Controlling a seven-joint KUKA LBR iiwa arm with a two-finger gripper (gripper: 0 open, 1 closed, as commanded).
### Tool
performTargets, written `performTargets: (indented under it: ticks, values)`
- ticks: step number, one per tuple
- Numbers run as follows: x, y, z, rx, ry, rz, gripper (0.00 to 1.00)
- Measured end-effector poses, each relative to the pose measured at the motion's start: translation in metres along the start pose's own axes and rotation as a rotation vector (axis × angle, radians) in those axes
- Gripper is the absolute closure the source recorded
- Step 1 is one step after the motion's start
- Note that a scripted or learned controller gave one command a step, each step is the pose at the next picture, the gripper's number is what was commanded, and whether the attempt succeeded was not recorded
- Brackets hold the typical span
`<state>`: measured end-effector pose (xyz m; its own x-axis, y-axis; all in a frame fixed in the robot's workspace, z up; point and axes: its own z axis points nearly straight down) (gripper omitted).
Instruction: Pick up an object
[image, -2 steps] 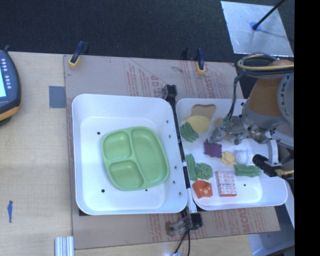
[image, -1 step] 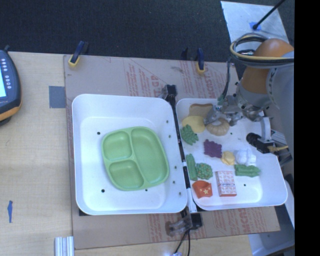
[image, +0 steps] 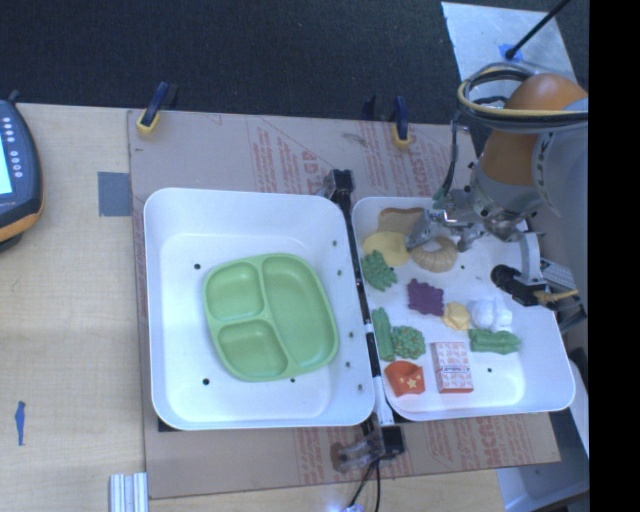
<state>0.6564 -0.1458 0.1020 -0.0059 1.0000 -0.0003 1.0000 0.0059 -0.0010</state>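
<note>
While its grip is unclear, the hand (image: 437, 232) hovers over the tan bun (image: 436, 257).

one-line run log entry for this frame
tool: over right bin, at tan piece | green tray: left bin | grasp: unconfirmed

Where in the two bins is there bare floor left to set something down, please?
The left bin has bare white floor all round the green divided plate, widest along its front edge and left side. The right bin is crowded with toy food under the pincer; only its front right corner, beyond the red-and-white carton, is bare.
</note>
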Motion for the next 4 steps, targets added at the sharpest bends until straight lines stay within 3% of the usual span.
performTargets:
  ticks: [1, 2, 3, 4]
  values:
    - [0.035, -0.077, 0.012, 0.011, 0.003, 0.002, 0.0]
    - [0.031, -0.073, -0.003, 0.0, -0.003, 0.002, 1.0]
    - [0.032, -0.073, -0.002, 0.001, -0.003, 0.001, 0.0]
    - [0.035, -0.015, -0.024, -0.005, -0.001, -0.001, 0.0]
